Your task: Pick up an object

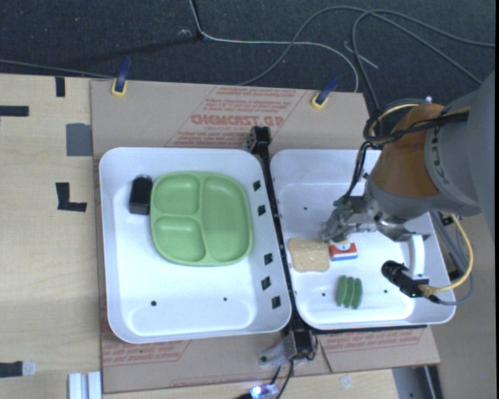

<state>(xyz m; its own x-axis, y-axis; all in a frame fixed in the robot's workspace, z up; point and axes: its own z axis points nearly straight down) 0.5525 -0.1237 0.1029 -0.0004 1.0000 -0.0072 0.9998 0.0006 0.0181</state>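
You are looking down on a desk with two white bins side by side. The left bin carries a green divided plate at its centre, with a small black block touching the plate's 9 o'clock edge. In the right bin your hand sits low near the middle, over a small red, white and blue item (whether its fingers stand wide or narrow you cannot tell from this angle). A pale tan piece, toast-like, lies just beside the hand at its 8 o'clock, against the bin's left wall. A green ridged object rests at 6 o'clock from the hand, apart from both.
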